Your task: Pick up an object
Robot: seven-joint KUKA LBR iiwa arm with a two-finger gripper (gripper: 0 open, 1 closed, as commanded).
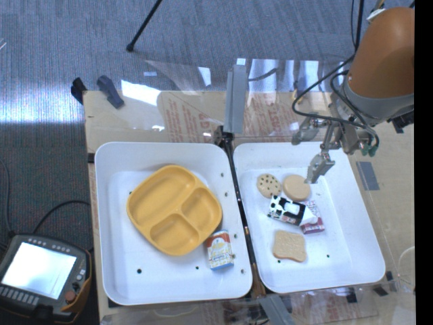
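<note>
The round tan cookie [296,187] lies just below the gripper [320,169] (whether its grip is released or clenched, I cannot tell). Crowded by the chocolate-chip cookie [268,184] and milk carton [287,210], a descent could nudge neighbours instead.

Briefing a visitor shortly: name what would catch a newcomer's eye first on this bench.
The yellow divided plate in the left bin stands out first, with a small carton at its lower right edge. In the right bin, the gripper hangs above a round cracker, beside a chip cookie.
</note>
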